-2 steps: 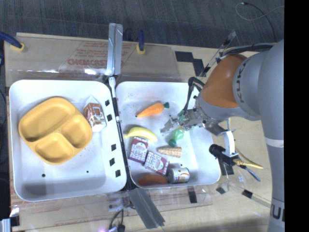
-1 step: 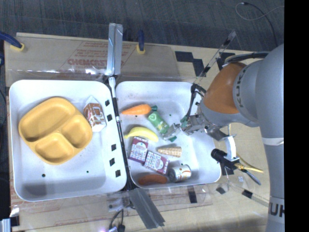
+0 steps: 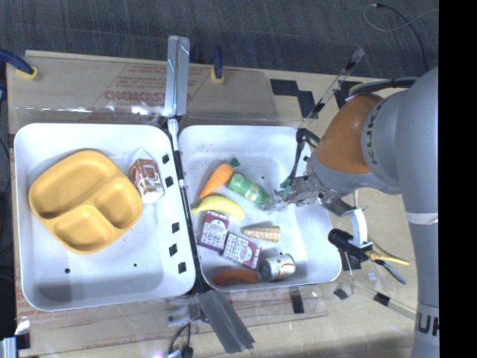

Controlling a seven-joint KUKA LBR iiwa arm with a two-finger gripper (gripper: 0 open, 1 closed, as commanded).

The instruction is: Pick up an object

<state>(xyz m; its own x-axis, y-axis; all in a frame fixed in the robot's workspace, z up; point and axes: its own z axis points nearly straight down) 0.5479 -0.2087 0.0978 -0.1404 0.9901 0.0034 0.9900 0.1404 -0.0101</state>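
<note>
We see the gripper (image 3: 287,192) low in the right bin (image 3: 313,271), just beside the green bottle (image 3: 247,189) at its right end; whether it's open, we cannot tell. That small bottle looks light, stiff, smooth, likely slippery, so we'd grab across its middle

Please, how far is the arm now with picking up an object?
Done: the gripper has reached into the right bin, beside the green bottle. In hand: nothing visibly between its fingers. Left: grasp and lift; the carrot and banana lie untouched.
</note>
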